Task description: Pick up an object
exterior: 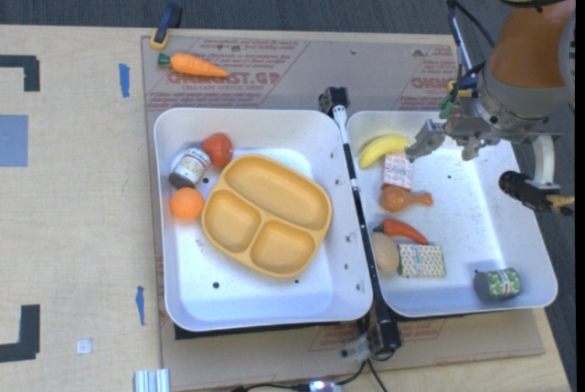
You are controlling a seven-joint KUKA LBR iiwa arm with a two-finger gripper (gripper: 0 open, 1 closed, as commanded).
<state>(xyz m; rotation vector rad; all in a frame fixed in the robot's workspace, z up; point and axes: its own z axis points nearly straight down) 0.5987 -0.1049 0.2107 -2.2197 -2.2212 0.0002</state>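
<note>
The claw (454, 139) hangs above the upper part of the right bin (521, 226), its two fingers spread apart with nothing between them. Candidate objects lie along that bin's left side: a banana (382, 148) near the top corner, a small red-and-white packet (397, 171) just below it, a toy drumstick (403, 197) under that, then a red chilli (402, 231), a round bun (385, 255) and a printed box (421, 261) touching each other. A green can (496, 283) lies alone near the lower right corner. The left bin (183, 290) holds a yellow divided tray (266, 215), a jar (189, 167), a tomato (218, 148) and an orange (186, 204); a carrot (196, 65) rests on the worktop (73, 198) outside both bins. Judged risk: the banana, packet and drumstick sit close together, so a descent there could catch two items or push one aside. The banana also lies near the bin wall, where a finger may strike the rim. The can, lying on its side, could roll away when touched.
</note>
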